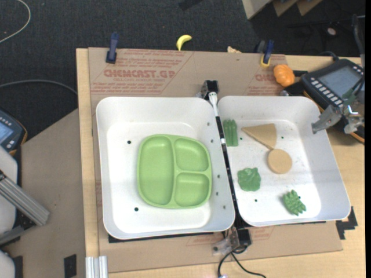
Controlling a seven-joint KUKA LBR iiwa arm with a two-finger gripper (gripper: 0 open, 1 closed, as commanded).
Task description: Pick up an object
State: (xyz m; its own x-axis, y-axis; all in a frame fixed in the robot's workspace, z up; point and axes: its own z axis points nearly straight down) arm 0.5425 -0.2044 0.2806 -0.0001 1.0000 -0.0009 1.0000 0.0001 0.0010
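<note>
Reaching in from the right, the gripper [331, 118] is seen at the right bin's [324, 210] upper right rim; its opening cannot be made out, and nothing is seen held. Within that bin are laid a tan wedge [262, 135], a tan disc [280, 161] and three green pieces. A green divided plate [173, 171] is set in the left bin [110, 155].

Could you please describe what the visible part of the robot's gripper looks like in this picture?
At the right edge, above the right bin, the gripper shows as a small grey metal piece with angular, pointed ends. Behind it sit darker grey and black parts. It is too small and blurred to make out any markings or cables.
</note>
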